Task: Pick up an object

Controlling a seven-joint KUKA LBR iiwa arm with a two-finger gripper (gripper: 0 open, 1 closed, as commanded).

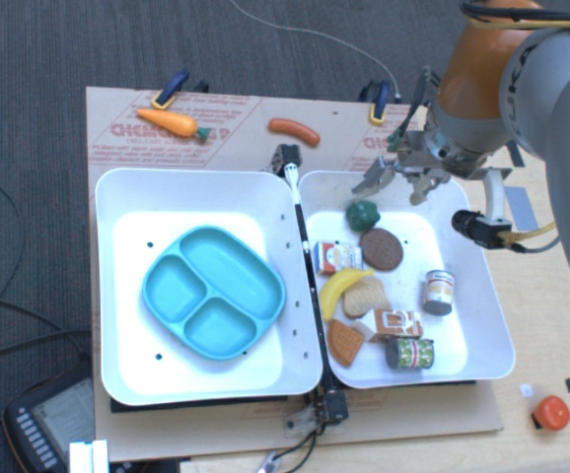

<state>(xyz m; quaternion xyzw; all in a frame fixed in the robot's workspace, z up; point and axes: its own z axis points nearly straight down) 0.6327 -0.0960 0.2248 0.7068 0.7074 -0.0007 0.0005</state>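
Partly cut off at the upper right, the grey arm [522,57] is hanging its pincer [400,177], fingers spread wide and gripping nothing, over the right bin's [482,294] far rim, just beside a small green object [363,213] too blurred to identify.

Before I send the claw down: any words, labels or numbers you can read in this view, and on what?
Board: red print, mirrored and too blurred to read.
Carton: red-and-white label, too small to read.
Box: label too small to read.
Can: label blurred, unreadable.
Green can: label too small to read.
So there is no text I can quote.
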